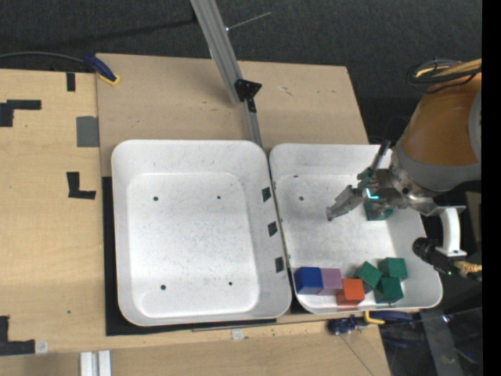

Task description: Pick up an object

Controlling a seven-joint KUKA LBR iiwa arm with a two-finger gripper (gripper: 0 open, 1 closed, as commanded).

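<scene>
Wooden table (196, 92) carries two white bins; the right bin (313, 163) holds the blocks, huddled along its near edge. Above and behind them hangs the gripper (344, 204), its closure impossible to tell. Nearest lies the green block (369, 273). No readable labels or writing anywhere

Arm (446, 131) cut off by right edge; only orange band and wrist in frame. Hand (344, 206) seen at a slant, finger gap too small to tell. Teal-green thing (377, 210) under wrist mostly hidden, can't ID. Table (47, 210) runs off left and bottom edges. Rear green block (396, 269) partly covered by its neighbour. Blue item (344, 327) below right bin half hidden by rim.
</scene>
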